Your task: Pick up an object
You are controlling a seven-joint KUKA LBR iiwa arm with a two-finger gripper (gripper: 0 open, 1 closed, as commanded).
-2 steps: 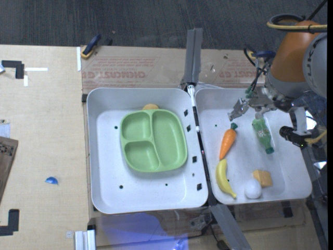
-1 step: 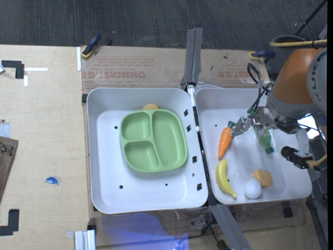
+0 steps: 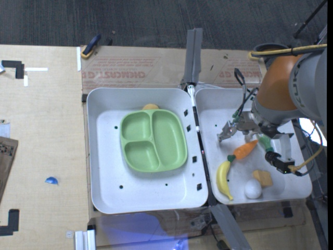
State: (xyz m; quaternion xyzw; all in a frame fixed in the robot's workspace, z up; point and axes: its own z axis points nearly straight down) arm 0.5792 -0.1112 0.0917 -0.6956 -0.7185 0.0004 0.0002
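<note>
Looming over the right side of the view, the grey arm (image 3: 307,82) with its orange band is reaching down into the right bin (image 3: 210,113), probably because that bin is holding all the loose, graspable items. Its gripper (image 3: 227,133) is hanging low over the bin's white floor, just up and to the left of the carrot; nothing is showing between its tips, and whether the jaws are spread or pressed together cannot be told from this angle.

Sitting beside it, the left bin (image 3: 104,139) is carrying a green divided plate (image 3: 154,139), lying flat and slightly turned, with something small and yellowish (image 3: 150,107) peeking out from behind its far rim.

A cardboard sheet (image 3: 130,66) is lying behind the bins, and its red printing is reading mirrored and blurred; nothing legible is coming through.

Among the candidates for picking, the banana (image 3: 225,178) is curving along the right bin's left side near the front. The carrot (image 3: 244,150) is lying just above it at a slant, closest to the gripper, so it is looking like the likeliest target. A tan chunk (image 3: 263,178) and a white ball (image 3: 253,190) are resting near the front right corner, touching or nearly so.

Out on the bench, a small blue item (image 3: 51,180) is lying well apart.
</note>
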